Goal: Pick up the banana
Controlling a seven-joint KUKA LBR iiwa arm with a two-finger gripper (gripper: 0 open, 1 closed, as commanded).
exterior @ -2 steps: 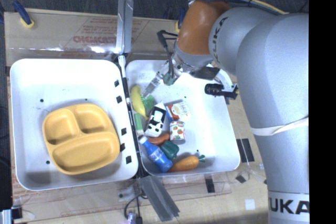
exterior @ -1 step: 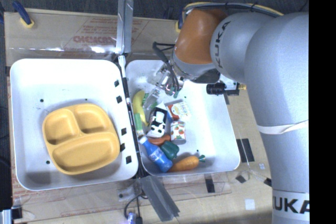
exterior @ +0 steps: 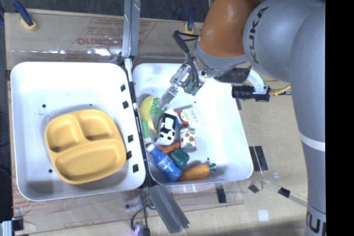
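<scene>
The yellow banana (exterior: 145, 109) lies along the left wall of the right bin (exterior: 235, 135), its lower end among other toys. My gripper (exterior: 161, 106) slants down from the upper right and ends just right of the banana's upper half, close to it or touching it. Whether anything is held cannot be made out from this angle. The grey arm with its orange band (exterior: 227, 25) hangs over the bin's back right corner.
Crowded below the banana are a green piece (exterior: 146, 130), a black-and-white cow toy (exterior: 167, 129), two small cartons (exterior: 188, 139), a blue bottle (exterior: 165, 166), a teal object (exterior: 178, 158) and a carrot (exterior: 194, 172). The left bin (exterior: 22, 119) holds a yellow divided plate (exterior: 86, 145).
</scene>
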